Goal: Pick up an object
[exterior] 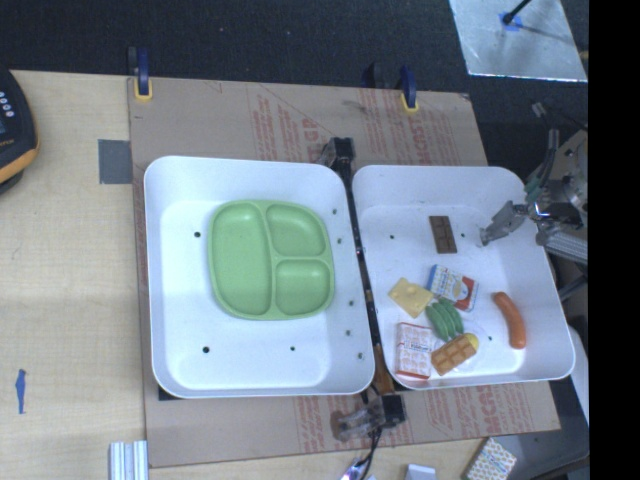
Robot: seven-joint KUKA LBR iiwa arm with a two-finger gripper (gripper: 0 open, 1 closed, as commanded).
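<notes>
Cardboard-covered bench, two white bins. My gripper (497, 230) hangs at the right bin's (400, 183) far right edge, holding nothing; finger spread unreadable. Step: approach, pick not yet begun. Next: choose a target, likely the sausage (510, 319) nearest me. Left bin (165, 268) holds a green divided plate (270, 259).

grey metal gripper (512, 220) with slim fingers.

**Surfaces on my bench**

My two white bins (250, 373) look like smooth, slightly glossy plastic. The green divided plate (270, 258) is matt plastic. Beneath lies brown printed cardboard (300, 118) on pale wood-grain bench (60, 298). My gripper (505, 223) at right looks bare grey metal.
</notes>
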